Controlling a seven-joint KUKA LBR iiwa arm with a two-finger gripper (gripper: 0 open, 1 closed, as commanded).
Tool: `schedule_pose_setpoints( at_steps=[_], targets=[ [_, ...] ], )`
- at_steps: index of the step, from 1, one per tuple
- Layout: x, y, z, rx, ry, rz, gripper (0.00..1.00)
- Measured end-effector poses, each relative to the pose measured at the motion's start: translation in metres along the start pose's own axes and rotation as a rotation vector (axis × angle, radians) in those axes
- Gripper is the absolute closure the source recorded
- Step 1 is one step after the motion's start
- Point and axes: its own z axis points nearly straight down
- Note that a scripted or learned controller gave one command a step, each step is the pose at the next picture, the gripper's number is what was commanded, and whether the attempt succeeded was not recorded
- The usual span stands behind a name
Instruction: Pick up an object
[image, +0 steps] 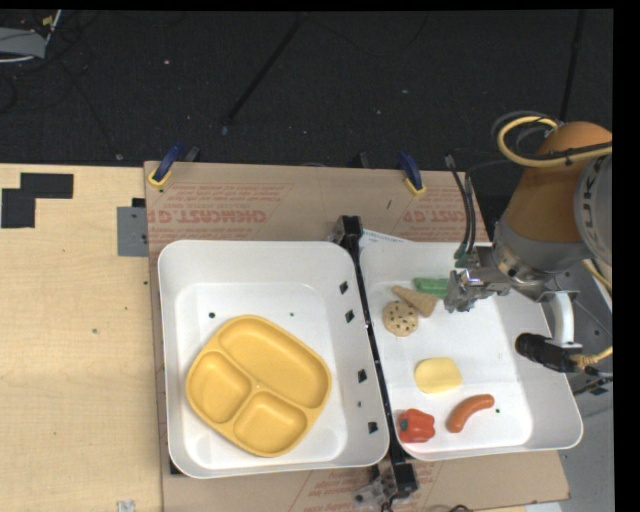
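From my station I read the main risk as a crowded target. The hand (462, 296) sits low at the far side of the right shallow white bin (545, 425), just beside a green flat piece (430, 285) that touches a tan cone-shaped wedge (415, 300), with a round speckled cookie (401, 320) just beside that. If the program closes here, I judge it could pinch an edge of the green piece and let it slip, or shove the wedge and cookie toward the black divider (365, 340) between the bins. The green piece looks thin and flat against the bin floor, so it may be hard to get under.

I cannot tell how far the hand is open; its tip is small and dark against the bin, and I see nothing clearly between its parts. It may touch the green piece, but I cannot be sure.

Other candidates lie well apart on the near side: a pale yellow rounded block (438, 375), an orange-red sausage (470, 412) and a red pepper-like piece (417, 425). The left white bin (180, 280) holds a yellow divided plate (257, 384).
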Motion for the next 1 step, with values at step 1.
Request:
schedule_pose_setpoints(
  at_steps=[1],
  targets=[
    [-0.0063, -0.0077, -0.0549, -0.001, 0.000, 0.001, 1.00]
  ],
)
